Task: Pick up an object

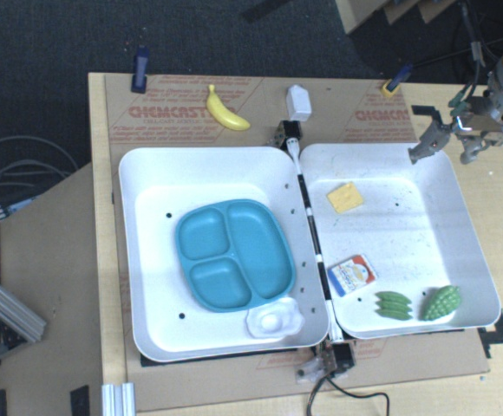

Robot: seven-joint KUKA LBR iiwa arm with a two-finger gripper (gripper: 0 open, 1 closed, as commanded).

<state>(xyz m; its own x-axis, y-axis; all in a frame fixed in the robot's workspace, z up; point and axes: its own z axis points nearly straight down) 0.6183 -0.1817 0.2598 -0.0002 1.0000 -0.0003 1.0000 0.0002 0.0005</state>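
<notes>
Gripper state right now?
Gripper: open, holding nothing, above the far right corner of the right bin.

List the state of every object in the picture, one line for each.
Blue divided plastic plate: flat in left bin.
White egg-shaped toy: against plate's near corner.
Yellow cheese-like square: flat, right bin.
Two green toy vegetables: lying, near edge.
Yellow toy banana: outside bins.
End effector: above right bin's far corner.

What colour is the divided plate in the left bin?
Light blue; the divided plate shows best in the camera view.
</notes>
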